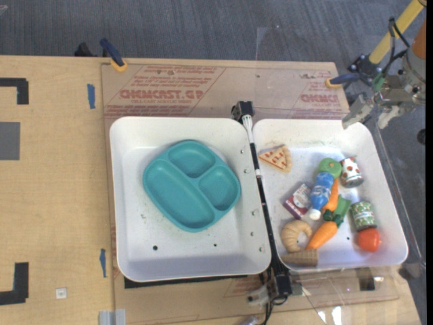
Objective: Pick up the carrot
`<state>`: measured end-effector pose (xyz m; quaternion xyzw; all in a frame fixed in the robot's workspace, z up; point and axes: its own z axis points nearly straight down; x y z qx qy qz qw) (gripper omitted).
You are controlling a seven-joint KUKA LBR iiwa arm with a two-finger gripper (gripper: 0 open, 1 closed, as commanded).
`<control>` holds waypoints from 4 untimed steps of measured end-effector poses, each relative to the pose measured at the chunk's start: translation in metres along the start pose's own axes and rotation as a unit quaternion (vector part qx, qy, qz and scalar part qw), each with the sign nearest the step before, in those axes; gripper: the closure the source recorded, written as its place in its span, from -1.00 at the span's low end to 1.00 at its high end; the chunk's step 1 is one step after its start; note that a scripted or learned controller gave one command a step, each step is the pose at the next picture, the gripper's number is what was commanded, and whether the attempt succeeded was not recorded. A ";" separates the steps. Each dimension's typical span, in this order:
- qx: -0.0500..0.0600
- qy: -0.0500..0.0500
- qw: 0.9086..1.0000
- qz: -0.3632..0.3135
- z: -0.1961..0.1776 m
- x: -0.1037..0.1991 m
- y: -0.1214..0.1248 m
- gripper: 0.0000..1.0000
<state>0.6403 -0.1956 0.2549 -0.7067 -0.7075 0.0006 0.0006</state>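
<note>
The carrot [322, 234], orange with a green leafy top, lies at a slant in the front part of the right bin [387, 181]. It sits between a croissant [295, 232] and a red tomato [369, 240]. My gripper [373, 109] hangs over the bin's far right corner, well behind the carrot and apart from it. Nothing shows in its grasp.
Around the carrot are a blue bottle [323, 185], a green can [362, 215], a red-and-white can [350, 171], a purple packet [298, 199] and a pizza slice [275, 158]. The left bin [128, 242] holds a teal divided plate [191, 185].
</note>
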 end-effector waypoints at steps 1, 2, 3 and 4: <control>0.004 0.002 1.000 0.026 0.133 -0.018 -0.054 -1.00; -0.005 -0.002 0.999 -0.040 0.166 0.035 -0.077 -1.00; -0.010 -0.004 0.999 -0.038 0.153 0.034 -0.073 1.00; -0.007 0.001 1.000 -0.028 0.059 0.117 -0.002 1.00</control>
